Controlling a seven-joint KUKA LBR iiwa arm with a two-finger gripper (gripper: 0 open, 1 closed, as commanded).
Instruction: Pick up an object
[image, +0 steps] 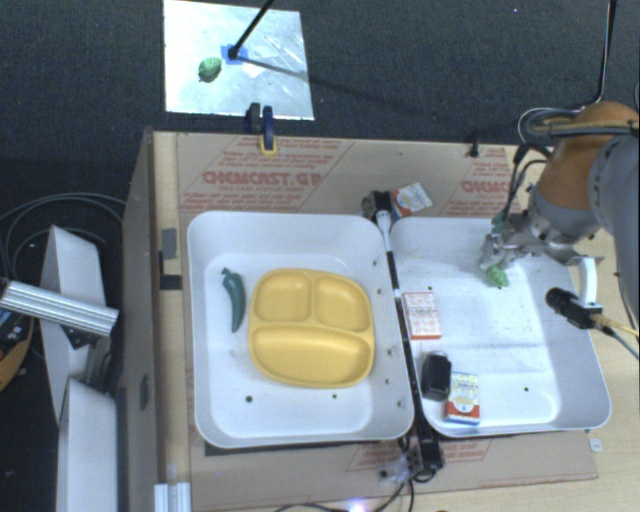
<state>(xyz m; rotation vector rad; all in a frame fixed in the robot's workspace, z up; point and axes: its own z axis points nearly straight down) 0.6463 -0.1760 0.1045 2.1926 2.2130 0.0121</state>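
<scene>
Nearest the worktop's (300, 165) front edge, a red and yellow carton (461, 396) and a small black object (436, 375) are lying in the front left corner of the right bin (585, 390), touching or nearly so. Just behind them a red printed card (421, 314) is lying flat by the divider between the bins. In the left bin (215, 400) a yellow divided plate (310, 327) is sitting at the centre, with a green pepper (234, 297) just beside it on the side away from the arm.

Farther back, near the right bin's rear edge, a small green object (496, 275) is resting directly under the tool (497, 252). It is probably the target: light, perhaps soft, too small to judge for slipperiness, and best pinched across its narrow middle.

The arm (575, 180) is reaching in over the worktop's right edge, wrist bending downward, tool pointing at the bin floor. Whether the tool is released or clenched on the green object, I cannot tell.
</scene>
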